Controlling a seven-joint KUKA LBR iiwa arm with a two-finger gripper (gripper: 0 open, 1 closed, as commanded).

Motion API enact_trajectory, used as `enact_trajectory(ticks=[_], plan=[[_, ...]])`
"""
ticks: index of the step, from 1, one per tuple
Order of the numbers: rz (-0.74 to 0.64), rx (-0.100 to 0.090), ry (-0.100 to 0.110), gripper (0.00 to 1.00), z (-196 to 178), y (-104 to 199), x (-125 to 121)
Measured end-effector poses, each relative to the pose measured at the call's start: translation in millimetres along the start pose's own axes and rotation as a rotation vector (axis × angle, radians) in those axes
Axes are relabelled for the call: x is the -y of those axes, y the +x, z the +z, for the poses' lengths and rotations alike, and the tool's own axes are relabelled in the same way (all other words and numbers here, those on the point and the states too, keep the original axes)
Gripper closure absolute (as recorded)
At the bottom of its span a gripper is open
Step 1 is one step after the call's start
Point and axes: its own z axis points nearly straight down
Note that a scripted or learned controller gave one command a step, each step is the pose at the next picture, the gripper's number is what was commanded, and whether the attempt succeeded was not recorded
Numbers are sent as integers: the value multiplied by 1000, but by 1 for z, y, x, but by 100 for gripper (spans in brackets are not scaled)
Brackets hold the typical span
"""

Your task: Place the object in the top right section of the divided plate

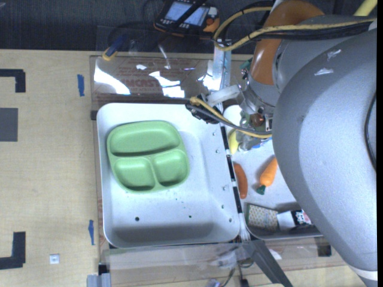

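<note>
Two white bins sit side by side on the wooden surface (48, 178). In the left bin (197, 214) you have the green divided plate (148, 154), lying flat with one long section and two small ones. All three sections look bare, so nothing has been put in yet. The plate sits toward the far left of its bin, well apart from the wall between the two bins, so the arm would have to reach across to get to it.

The right bin (263, 199) holds the things to pick from. You can see an orange carrot (268, 172) lying tilted, a reddish sausage-shaped toy (240, 180) just beside the wall between the bins, a bit of something yellow (233, 141) under the cables, and a tube or pack (275, 218) lying flat along the near wall. I think the object you must move is one of these.

The big grey arm (335, 130) hangs over the right bin and hides much of it. The gripper is tucked under the wrist, so I cannot tell how it stands.

The pack has dark print on its white end, but it is too small to read. The box (184, 14) with a screen at the back is too blurry to read too.
</note>
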Motion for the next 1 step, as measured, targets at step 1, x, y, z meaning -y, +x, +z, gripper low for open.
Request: enact_trajectory(ticks=[1], plan=[[1, 3, 1, 100, 37, -78, 31]])
